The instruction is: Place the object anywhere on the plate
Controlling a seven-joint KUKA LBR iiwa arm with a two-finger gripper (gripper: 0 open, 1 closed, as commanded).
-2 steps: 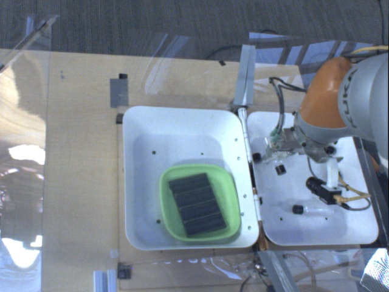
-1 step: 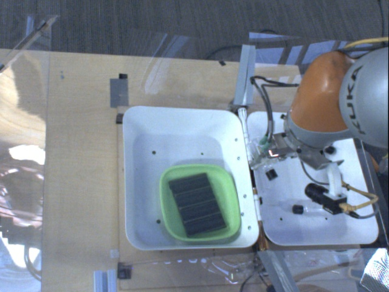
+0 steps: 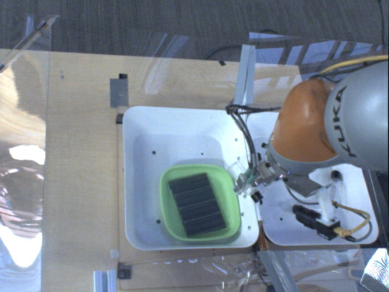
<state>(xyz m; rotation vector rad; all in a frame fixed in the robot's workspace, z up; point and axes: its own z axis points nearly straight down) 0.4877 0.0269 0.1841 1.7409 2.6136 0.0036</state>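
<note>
Dark ridged block [image 3: 197,204] already lies on the green plate [image 3: 229,184], left of my end effector [image 3: 248,183], whose state I cannot tell.

The arm [image 3: 331,123] runs off the right edge, and its orange band and grey body cover most of the right bin [image 3: 285,233], hiding that bin's floor beneath them. The gripper [image 3: 248,184] is small and partly under the wrist, so how its tips stand cannot be told. The dark ridged object [image 3: 196,204] covers much of the green plate [image 3: 172,178].
</note>
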